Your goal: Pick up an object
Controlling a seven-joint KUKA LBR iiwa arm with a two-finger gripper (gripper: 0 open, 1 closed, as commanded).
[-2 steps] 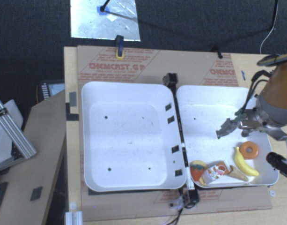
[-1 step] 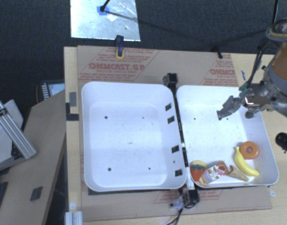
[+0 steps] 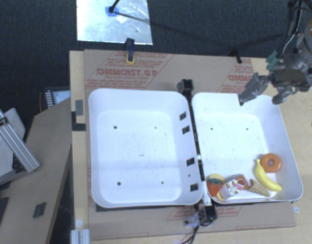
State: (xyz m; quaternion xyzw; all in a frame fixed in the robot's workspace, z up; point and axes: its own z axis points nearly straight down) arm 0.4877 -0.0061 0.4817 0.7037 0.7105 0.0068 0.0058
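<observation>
Seen from the camera above, the hand [image 3: 261,92] hangs over the far edge of the right bin [image 3: 232,136], its two fingers spread apart with nothing between them. The task's things lie along that bin's near edge, well apart from the hand: a banana [image 3: 265,176] towards the near right corner, an orange ring [image 3: 271,162] touching its far end, a red-and-white packet [image 3: 234,186] beside it, and a tomato-like fruit [image 3: 215,184] against the divider. The left bin [image 3: 135,146] sits alongside on the surface [image 3: 161,67].
</observation>
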